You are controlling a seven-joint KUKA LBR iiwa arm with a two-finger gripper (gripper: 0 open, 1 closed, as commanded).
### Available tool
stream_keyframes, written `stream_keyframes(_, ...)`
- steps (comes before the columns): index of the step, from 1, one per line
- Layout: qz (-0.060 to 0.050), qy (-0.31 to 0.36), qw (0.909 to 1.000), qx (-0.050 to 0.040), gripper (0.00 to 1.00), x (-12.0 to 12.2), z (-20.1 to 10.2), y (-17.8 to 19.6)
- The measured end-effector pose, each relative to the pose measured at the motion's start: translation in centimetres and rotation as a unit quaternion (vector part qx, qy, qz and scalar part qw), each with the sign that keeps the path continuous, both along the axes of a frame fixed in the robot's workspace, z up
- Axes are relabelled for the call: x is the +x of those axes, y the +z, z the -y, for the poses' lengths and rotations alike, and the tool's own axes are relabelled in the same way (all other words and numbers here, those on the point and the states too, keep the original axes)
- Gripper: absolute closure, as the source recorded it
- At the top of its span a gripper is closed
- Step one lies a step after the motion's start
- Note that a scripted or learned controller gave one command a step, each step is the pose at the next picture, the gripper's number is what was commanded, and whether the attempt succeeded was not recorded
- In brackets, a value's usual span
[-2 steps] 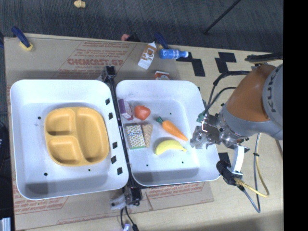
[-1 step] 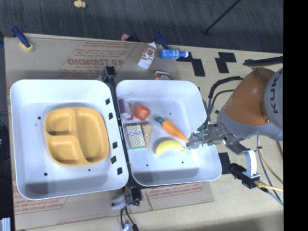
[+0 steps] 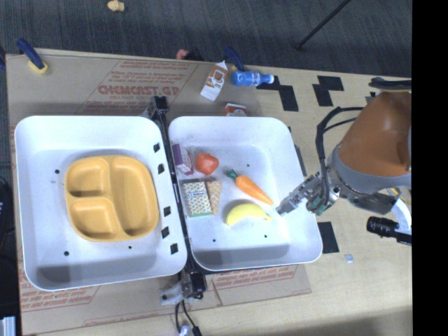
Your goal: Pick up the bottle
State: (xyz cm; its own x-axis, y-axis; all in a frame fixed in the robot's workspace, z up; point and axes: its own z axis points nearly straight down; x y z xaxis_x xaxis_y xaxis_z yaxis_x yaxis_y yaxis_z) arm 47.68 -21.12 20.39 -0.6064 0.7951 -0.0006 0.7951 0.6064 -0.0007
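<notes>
A small blue bottle lies on its side on the bench, behind the right bin and outside it. My gripper hovers low over that bin's right edge, pointing left toward a yellow banana and an orange carrot. The bottle is far from the gripper, up toward the back of the bench. I see nothing held at the gripper's tip.
The right bin also holds a red tomato, a cracker packet and a dark maroon item. The left bin bears a yellow divided plate. A small carton lies beside the bottle.
</notes>
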Motion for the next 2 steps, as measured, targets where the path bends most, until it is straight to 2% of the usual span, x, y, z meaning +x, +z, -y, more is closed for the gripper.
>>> stream_keyframes(1, -0.002, 0.121, 0.9927, 0.0011, 1.00, 0.0, 0.0, -0.7)
stream_keyframes(2, -0.002, 0.192, 0.9814, 0.0012, 1.00, 0.0, -2.2, -1.9)
